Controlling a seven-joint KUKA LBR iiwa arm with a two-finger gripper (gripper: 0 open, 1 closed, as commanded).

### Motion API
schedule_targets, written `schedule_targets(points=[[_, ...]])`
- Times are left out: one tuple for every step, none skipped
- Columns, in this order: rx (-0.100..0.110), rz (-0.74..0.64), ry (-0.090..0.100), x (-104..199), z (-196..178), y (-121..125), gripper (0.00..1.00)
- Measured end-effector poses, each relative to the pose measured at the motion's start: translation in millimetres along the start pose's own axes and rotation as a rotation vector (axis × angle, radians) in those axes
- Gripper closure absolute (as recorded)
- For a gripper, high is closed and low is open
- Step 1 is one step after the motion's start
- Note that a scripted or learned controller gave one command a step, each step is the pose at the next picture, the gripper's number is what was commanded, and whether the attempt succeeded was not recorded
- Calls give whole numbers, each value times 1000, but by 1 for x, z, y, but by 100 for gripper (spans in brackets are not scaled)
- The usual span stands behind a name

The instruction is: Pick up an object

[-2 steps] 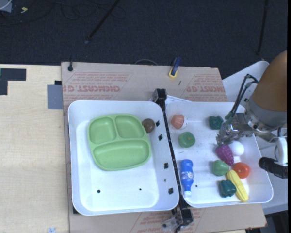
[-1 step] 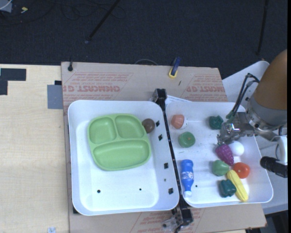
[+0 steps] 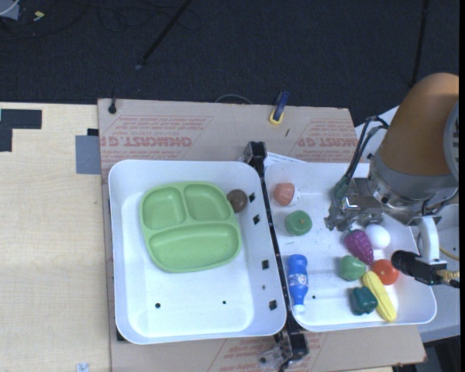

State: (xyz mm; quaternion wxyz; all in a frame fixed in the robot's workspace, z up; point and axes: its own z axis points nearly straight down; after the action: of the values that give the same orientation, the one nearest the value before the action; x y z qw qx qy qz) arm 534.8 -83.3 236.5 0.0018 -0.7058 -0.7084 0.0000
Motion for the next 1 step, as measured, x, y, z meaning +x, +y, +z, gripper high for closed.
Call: schedule_targets(points=[[0,0,0,45,-3,1,100]])
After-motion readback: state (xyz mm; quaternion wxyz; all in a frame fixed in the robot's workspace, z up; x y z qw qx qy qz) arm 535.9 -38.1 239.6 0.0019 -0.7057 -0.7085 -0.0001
